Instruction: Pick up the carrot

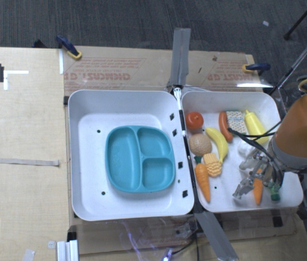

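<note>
A robot gripper (pixel 250 179) hangs low at about four o'clock in the right bin (pixel 292 199), its fingers closed on a small carrot (pixel 258 191) just beside it. A second, larger carrot (pixel 202 181) lies at seven o'clock in the same bin, below a waffle piece (pixel 213 165).

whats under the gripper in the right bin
An orange carrot-like piece lies beneath the gripper on the right bin floor. The metal parts cover its upper end.
</note>
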Controlling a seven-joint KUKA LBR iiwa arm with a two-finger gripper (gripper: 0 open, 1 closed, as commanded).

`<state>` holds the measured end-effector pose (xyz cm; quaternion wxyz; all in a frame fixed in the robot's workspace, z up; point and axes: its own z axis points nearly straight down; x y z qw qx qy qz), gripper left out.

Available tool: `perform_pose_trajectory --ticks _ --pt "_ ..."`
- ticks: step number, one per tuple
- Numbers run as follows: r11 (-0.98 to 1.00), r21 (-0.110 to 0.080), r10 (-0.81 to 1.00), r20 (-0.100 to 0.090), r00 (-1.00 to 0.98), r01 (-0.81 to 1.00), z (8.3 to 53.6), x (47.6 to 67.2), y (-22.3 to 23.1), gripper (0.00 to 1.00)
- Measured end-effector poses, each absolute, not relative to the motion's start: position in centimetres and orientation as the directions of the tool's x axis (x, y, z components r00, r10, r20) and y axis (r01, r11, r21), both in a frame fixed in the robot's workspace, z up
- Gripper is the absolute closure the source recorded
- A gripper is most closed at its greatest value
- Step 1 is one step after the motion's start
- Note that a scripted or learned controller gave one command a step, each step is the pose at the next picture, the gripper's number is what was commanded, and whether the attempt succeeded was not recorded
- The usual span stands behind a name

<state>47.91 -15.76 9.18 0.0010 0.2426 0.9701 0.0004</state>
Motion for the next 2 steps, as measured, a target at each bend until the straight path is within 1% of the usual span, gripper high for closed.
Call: perform_pose_trajectory --ticks 1,2 --pt "0.884 0.002 0.468 -0.008 -0.884 0.468 10.2 48.2 -15.8 1.00" --pt "0.934 0.002 0.356 -0.005 -0.934 0.356 19.3 53.5 -8.8 1.00"
